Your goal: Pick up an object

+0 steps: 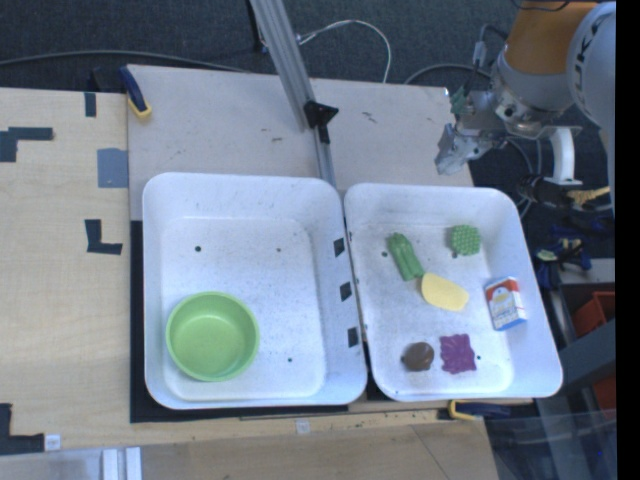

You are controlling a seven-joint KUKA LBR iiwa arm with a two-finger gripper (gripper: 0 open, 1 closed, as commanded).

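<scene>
right bin [505, 208], six small items, none lifted; gripper [455, 151] parked beyond the bin's far rim.

inside the right bin: green pickle [405, 256] far-centre; yellow piece [443, 292] just beside it, nearer; green knobbly ball [463, 239] toward the far right; small carton [505, 303] by the right wall; brown lump [418, 356] and purple piece [457, 353] side by side at the near end. left of the right bin: second bin [160, 198] holding a green bowl [212, 336]. gripper state: cannot tell. step judged: approach not begun; next move calls for travel over the bin and descent onto one well-separated item.
</scene>
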